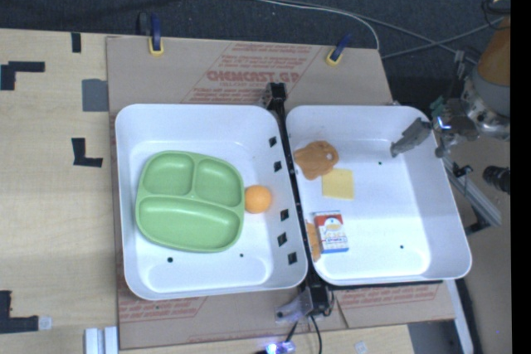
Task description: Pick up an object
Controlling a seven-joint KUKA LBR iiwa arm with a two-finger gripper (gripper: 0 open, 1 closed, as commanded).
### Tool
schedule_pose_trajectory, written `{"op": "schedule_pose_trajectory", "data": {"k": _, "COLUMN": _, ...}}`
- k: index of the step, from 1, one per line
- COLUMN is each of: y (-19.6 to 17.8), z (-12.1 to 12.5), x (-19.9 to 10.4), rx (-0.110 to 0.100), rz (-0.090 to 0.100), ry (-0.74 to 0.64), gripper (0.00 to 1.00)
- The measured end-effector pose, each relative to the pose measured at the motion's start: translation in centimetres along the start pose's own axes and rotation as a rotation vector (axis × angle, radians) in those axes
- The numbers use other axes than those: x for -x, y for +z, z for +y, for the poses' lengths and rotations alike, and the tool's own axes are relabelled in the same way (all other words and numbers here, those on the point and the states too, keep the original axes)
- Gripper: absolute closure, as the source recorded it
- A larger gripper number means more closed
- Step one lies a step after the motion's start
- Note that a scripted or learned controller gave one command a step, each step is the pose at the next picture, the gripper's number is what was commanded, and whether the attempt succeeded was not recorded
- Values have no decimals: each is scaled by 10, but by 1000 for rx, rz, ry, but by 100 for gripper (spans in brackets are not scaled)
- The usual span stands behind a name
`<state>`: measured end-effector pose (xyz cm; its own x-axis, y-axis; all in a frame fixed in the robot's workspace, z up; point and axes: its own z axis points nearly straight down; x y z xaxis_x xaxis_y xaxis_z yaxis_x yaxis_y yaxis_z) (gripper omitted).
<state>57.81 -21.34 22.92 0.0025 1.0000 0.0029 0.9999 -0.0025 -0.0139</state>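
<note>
Currently I log: gripper over right bin's upper right rim, fingers spread, grasping nothing; cheese slice, cookie, small carton inside; left bin holds green tray, orange ball.

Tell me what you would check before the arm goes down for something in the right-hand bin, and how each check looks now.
1. Things to pick in the right bin: ok. A brown cookie-shaped piece, a yellow square and a small printed box lie there.
2. Pincer free of any object: ok, nothing between its fingers.
3. Pincer above the bin: ok, it hangs at the upper right rim, apart from all three things.
4. Room around the target: not ok for the cookie piece and the box, which lie close by the left wall; the yellow square touches the cookie piece.
5. Fingers open enough: cannot tell.
</note>
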Motion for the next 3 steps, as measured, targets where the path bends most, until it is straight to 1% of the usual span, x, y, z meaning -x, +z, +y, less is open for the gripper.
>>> {"op": "schedule_pose_trajectory", "data": {"k": 1, "y": -8, "z": 3, "x": -1, "rx": 12, "rz": -3, "ry": -4, "gripper": 0}}
{"op": "schedule_pose_trajectory", "data": {"k": 2, "y": 56, "z": 6, "x": -5, "rx": 7, "rz": -2, "ry": -4, "gripper": 0}}
{"op": "schedule_pose_trajectory", "data": {"k": 3, "y": 116, "z": 2, "x": -3, "rx": 11, "rz": -3, "ry": -3, "gripper": 0}}
